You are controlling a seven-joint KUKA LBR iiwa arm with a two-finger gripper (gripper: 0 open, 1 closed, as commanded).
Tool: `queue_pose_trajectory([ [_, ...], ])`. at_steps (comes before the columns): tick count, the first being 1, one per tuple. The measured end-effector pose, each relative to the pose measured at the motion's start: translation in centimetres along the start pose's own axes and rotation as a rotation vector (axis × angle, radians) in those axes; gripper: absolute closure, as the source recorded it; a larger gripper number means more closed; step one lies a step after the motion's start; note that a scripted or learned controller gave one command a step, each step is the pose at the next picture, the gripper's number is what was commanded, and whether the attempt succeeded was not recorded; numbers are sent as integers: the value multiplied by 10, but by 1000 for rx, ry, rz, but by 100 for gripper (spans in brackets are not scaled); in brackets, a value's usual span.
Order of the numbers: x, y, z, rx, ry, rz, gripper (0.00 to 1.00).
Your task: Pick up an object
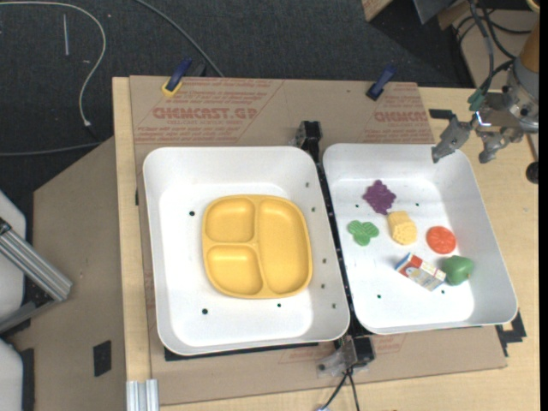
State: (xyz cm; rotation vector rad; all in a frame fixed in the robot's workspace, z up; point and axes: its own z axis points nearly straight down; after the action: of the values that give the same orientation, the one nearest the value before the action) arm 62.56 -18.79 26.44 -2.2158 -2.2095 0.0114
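Observation:
The right bin (pixel 492 268) holds several small toys: a purple cluster (pixel 379 196), a green leafy piece (pixel 363 231), a yellow corn-like piece (pixel 402 227), a red round piece (pixel 441 240), a green pepper-like piece (pixel 458 269) and a small red, white and blue box (pixel 420 271). My gripper (pixel 467 146) hangs over the bin's far right corner, above and to the right of the toys. Its two fingers stand apart, open, with nothing between them.
The left bin (pixel 171 195) holds a yellow divided plate (pixel 257 247). Both bins rest on a cardboard sheet (pixel 257 105) held by blue clamps (pixel 177 78) at the far edge. A black latch (pixel 308 134) sits between the bins. Cables lie on the dark floor at the upper left.

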Motion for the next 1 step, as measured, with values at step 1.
queue_pose_trajectory([
  [1, 1, 2, -8, -13, -3, -3, 0],
])
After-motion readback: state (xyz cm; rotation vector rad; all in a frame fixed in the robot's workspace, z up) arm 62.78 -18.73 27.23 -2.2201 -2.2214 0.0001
